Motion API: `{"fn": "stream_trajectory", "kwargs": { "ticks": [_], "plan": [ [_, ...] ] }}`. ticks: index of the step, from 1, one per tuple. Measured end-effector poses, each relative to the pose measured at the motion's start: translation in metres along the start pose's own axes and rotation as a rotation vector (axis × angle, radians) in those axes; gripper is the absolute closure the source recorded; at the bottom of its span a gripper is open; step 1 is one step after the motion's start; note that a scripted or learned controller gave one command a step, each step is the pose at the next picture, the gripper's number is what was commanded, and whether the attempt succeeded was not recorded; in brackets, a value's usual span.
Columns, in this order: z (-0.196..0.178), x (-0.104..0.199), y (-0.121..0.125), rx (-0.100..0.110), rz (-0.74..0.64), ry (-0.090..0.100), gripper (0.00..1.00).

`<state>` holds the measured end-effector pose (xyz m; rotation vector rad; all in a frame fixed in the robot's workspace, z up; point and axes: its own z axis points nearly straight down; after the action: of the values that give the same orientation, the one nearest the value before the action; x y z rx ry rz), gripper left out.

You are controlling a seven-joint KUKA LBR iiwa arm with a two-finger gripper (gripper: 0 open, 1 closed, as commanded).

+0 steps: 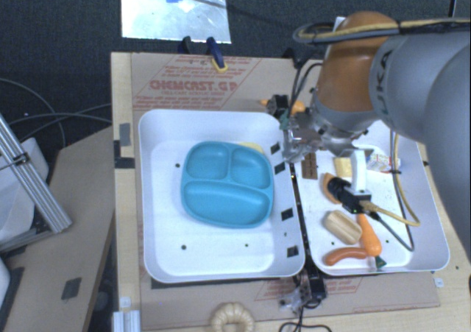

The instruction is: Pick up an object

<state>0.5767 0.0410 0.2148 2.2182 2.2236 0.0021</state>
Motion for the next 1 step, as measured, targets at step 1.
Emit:
{"fn": "stream_trajectory", "kwargs": {
  "ticks": [1],
  "plan": [
    [-0.0140,0.0122,-0.0020,-0.001,-0.004,0.001,1.00]
  ]
}}
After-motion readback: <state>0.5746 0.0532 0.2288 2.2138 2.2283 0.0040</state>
